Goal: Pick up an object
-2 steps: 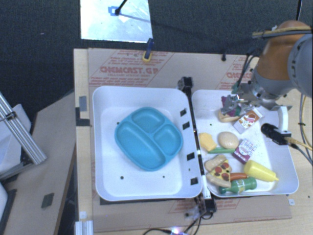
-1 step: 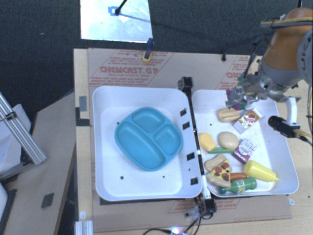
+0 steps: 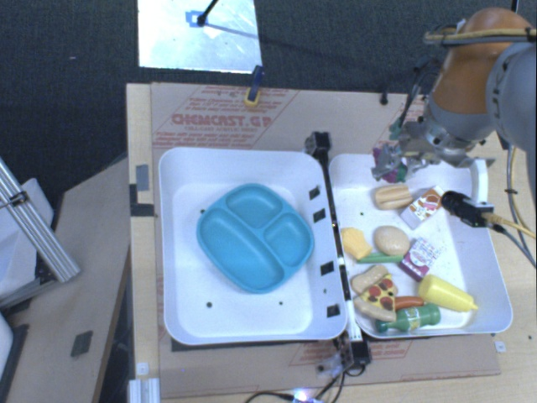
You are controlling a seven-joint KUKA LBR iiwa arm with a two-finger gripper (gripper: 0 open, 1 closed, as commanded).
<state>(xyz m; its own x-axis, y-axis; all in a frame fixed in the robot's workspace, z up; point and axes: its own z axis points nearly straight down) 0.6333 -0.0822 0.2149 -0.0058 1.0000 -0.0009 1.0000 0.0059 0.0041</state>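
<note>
The grey arm with the orange band reaches in from the right and sets its pincer (image 3: 391, 163) low over the far left corner of the right-hand shallow white bin (image 3: 495, 284), just beyond a tan toy hot-dog bun (image 3: 393, 196); whether it is spread or pinching anything I cannot tell. Nearer in that bin lie a small red-and-white carton (image 3: 422, 207), a yellow cheese wedge (image 3: 356, 243), a round beige roll (image 3: 391, 240), a toy pizza slice (image 3: 378, 293), a green bottle (image 3: 410, 317) and a yellow plastic squeeze bottle (image 3: 447, 293). The left-hand white bin (image 3: 180, 225) on the desk holds a blue three-compartment plastic tray (image 3: 254, 237).
</note>
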